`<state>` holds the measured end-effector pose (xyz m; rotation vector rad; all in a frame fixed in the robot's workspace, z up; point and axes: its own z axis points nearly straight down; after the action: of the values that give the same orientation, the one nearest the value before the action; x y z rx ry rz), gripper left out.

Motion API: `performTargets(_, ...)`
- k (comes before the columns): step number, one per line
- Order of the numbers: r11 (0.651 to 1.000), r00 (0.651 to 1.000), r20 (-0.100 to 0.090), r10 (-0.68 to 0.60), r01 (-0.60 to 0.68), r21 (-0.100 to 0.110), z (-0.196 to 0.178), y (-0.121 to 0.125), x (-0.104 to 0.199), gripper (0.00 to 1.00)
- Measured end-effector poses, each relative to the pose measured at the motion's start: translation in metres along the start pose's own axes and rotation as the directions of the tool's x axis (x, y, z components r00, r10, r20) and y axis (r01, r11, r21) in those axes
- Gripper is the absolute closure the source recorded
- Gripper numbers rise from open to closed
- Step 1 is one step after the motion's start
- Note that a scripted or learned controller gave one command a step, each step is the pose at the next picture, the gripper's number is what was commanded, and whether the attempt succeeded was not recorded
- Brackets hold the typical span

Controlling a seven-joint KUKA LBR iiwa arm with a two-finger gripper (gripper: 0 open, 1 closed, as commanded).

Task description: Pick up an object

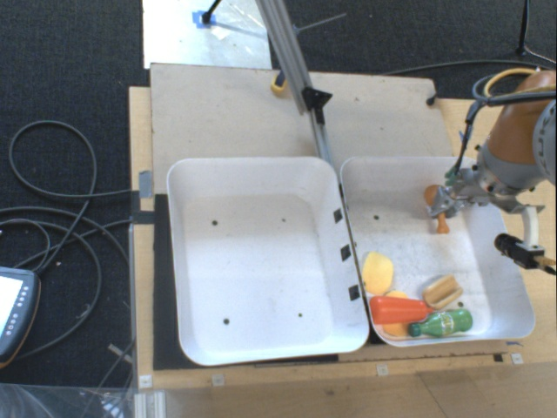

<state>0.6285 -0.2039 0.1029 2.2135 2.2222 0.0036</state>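
Green bottle [442,323], lying flat

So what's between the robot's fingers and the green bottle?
In the camera view, between the fingers and the green bottle lie bare bin floor, then the hot dog bun.

A: What is the bench [139,233] like?

B: A pale wooden top with a lighter board [226,111] laid across its far part.

A: And what sits on it?

B: Two shallow white bins, touching side by side: the left bin [261,259] and the right bin [496,268]. A dark mat [162,277] shows along the left bin's left and near edges. A slanted metal pole [291,50] comes down to the board between the bins' far corners.
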Motion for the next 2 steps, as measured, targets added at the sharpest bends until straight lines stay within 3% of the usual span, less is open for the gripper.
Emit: performTargets(2,1.0,1.0,0.001,0.0,0.0,-0.004,-0.12,-0.01,0.0,1.0)
